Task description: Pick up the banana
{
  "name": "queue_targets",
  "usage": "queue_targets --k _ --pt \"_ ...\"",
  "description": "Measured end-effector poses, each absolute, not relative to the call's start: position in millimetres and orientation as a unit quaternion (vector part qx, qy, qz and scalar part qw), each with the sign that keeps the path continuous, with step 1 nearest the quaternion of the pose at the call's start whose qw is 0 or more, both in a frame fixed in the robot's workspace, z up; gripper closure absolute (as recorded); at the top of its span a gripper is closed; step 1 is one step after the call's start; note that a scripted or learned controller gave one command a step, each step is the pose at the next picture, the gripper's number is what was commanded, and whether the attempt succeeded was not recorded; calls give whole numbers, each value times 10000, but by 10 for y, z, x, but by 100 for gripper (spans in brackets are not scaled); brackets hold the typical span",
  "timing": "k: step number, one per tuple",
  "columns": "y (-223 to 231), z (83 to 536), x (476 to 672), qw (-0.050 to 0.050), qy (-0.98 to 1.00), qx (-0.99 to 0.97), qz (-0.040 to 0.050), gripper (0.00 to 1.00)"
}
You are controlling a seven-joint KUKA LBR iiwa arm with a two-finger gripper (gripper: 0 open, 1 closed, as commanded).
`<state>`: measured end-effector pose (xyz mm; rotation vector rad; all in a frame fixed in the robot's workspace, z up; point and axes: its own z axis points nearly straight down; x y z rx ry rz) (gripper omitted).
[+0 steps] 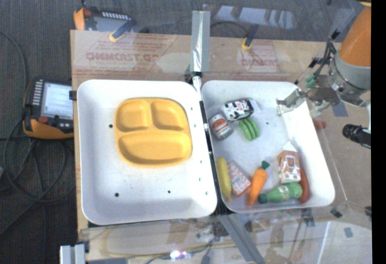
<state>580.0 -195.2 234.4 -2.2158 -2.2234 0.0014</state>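
Yellow divided tray (154, 131) sits in the left bin (96, 196); the banana (224, 178) lies along the right bin's (322, 181) left wall, beside a small carton (239, 179) and carrot (258, 184). Gripper (294, 99) hovers over the bin's upper right corner, fingers spread, holding nothing.

Smooth glossy yellow plastic banana (224, 178), matt orange plastic carrot (258, 183), shiny metal can (220, 126), glossy yellow plastic tray (154, 131), smooth white plastic bins (96, 196) faintly speckled, pale wooden board (132, 55) with faded print, metallic grey gripper (288, 102), dark ribbed carpet (36, 15)
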Motion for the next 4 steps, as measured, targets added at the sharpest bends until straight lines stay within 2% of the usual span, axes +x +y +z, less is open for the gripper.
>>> queue_targets --k 1,2,3,4 --pt "-2217 2434 6397 -4 -6309 -7759 20 0" --pt "-985 1765 5365 21 -7124 -7018 12 0" --pt "-1019 1065 4879 -54 -7691 -6391 -39 0" --pt "-1073 946 4976 -150 -8333 -5526 -48 0"
